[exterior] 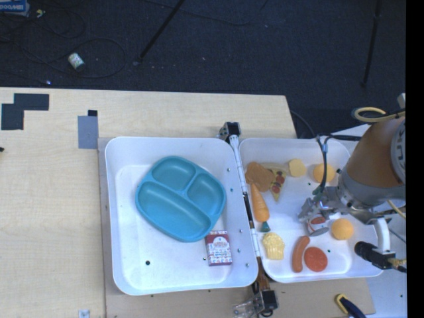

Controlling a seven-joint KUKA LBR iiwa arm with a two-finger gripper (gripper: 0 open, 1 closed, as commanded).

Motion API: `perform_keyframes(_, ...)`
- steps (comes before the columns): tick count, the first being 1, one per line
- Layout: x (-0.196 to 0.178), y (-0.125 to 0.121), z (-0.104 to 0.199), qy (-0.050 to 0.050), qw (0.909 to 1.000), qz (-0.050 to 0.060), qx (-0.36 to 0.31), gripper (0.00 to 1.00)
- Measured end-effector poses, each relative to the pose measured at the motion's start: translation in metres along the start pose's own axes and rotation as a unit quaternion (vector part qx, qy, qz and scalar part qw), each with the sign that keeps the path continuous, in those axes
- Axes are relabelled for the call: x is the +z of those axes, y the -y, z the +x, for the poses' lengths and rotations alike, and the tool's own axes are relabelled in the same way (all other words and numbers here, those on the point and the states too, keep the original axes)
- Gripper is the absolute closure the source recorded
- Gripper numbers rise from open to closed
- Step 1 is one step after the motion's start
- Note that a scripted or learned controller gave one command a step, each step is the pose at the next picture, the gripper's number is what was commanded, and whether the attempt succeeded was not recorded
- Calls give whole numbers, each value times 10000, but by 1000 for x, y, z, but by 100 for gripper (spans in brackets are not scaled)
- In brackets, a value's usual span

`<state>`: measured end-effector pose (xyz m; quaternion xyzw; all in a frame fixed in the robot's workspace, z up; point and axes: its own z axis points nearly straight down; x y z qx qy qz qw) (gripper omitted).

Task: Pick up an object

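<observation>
Looking at the right bin (344,265), nothing's picked up yet. Near its front edge sit a sausage (299,253) and a tomato (316,259). Further back the gripper (317,212) hovers low; can't tell its state.

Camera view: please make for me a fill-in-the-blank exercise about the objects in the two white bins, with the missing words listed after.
1. The divided plate in the left bin has the colour ____.
2. The small red box lies in the ____ bin.
3. The carrot lies in the ____ bin.
4. The hand is above the ____ bin.

Missing words: blue; left; right; right
</observation>
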<state>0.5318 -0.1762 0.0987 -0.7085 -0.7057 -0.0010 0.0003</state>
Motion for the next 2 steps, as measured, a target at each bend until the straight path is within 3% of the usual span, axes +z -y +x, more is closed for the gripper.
perform_keyframes(1, -58, 32, 19, -1, 10000, 28, -11, 100)
perform_keyframes(2, -129, 56, 92, 3, 10000, 30, -25, 100)
